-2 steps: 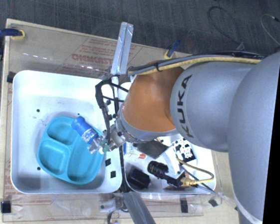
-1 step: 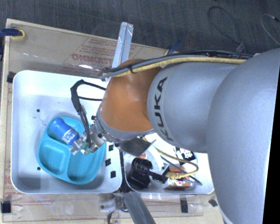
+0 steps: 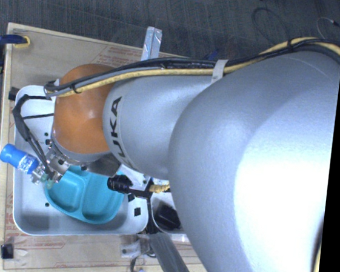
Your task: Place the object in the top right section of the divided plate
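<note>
Standing by the worktop, I mostly see the big grey arm (image 3: 227,169). It sprawls across the scene from 3 o'clock, its orange band (image 3: 81,116) hanging over the left white bin (image 3: 32,220). The blue divided plate (image 3: 89,199) lies in that bin, toward 7 o'clock in the camera view, and the wrist covers its upper part. Only the lower compartments show, so I cannot pick out the top right section.

The gripper (image 3: 51,172) sits low at the plate's 9 o'clock edge, tucked under the wrist, and I cannot tell whether it is spread or pinching anything. A small blue cylinder (image 3: 18,158) juts out at 9 o'clock from it, over the bin's left rim. It may be the object or a fitting on the tool; I cannot say which. Something dark and round (image 3: 166,218) shows under the arm at 3 o'clock from the plate.

My worries from here:
- If the cylinder is the object, it hangs off the plate's side. A release there would likely drop it onto the bin floor or the rim rather than into any section.
- The tool is close to the plate's lip. A sideways move could nudge or tip the light plate and shift the target.
- The black cable (image 3: 22,121) loops near the bin wall and might snag.
</note>
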Controlling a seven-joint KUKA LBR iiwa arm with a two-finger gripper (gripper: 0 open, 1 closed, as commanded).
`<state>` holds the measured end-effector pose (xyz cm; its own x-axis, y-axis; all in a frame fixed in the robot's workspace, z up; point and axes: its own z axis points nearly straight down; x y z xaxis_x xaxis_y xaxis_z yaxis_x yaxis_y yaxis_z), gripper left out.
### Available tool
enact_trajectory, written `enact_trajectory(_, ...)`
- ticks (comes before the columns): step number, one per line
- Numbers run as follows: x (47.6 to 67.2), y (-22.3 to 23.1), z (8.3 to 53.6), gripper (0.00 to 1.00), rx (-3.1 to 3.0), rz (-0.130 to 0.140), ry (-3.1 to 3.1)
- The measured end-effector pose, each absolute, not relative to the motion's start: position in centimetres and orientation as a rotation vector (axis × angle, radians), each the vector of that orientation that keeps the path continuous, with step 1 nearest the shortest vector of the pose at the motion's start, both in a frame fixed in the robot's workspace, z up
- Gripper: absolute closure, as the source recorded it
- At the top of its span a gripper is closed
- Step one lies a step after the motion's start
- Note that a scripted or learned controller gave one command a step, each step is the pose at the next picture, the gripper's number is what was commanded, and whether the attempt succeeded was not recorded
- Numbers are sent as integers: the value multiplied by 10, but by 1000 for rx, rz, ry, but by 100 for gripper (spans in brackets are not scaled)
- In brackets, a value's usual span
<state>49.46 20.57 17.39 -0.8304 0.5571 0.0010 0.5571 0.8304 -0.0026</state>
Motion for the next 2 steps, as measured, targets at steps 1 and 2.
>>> enact_trajectory(1, 476, 161, 237, 100, -988, 1, -2981)
enact_trajectory(2, 476, 126, 183, 100, -1233, 3, -2887)
